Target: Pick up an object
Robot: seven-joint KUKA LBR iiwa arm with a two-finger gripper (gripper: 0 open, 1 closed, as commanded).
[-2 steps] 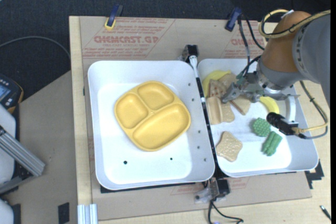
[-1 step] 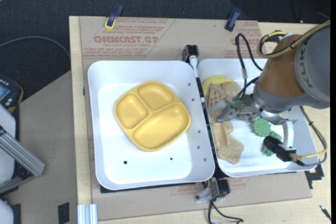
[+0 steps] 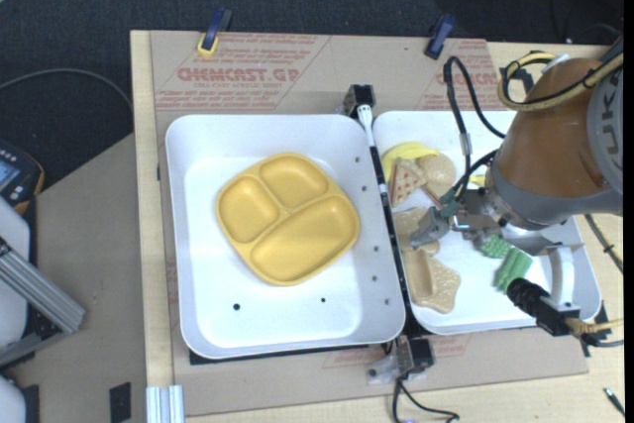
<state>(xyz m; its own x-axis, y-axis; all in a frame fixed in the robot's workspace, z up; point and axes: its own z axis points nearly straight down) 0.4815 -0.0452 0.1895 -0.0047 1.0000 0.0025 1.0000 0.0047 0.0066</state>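
On the board under my bins I read red print, "CHEMCAST GP", in large letters near its far edge. Smaller red lines run above and below that word, too fine for me to make out. More red print of the same kind shows on the board at the far right, partly hidden by my cables.

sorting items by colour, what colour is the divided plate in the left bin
Yellow: the three-compartment plastic plate shows plainly in the camera view.
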